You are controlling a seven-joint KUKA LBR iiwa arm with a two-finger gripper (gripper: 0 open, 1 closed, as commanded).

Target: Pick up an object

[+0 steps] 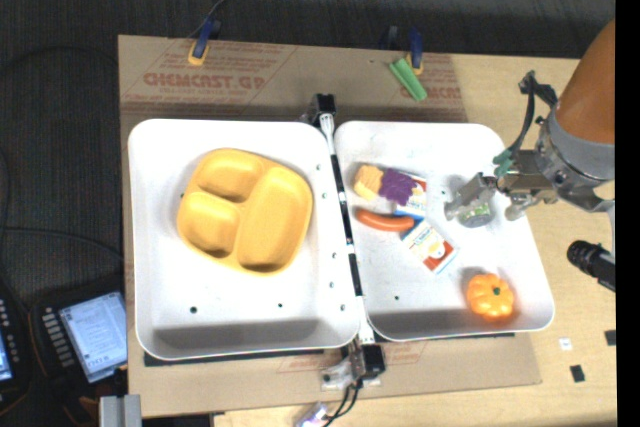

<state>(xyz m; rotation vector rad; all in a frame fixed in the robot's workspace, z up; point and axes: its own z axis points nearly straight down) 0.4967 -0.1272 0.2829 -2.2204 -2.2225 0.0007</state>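
- The gripper [470, 202] is seen low over the right bin [520, 155]; whether anything is held cannot be told.
- A small card [432, 248] is found just left and nearer, its long axis slanted.
- A toy pumpkin [490, 296] is placed nearer, well apart.

Two white bins [150, 245], one yellow divided tray [245, 208], one orange pumpkin [490, 296], one orange sausage [384, 220], two small cartons [431, 246].
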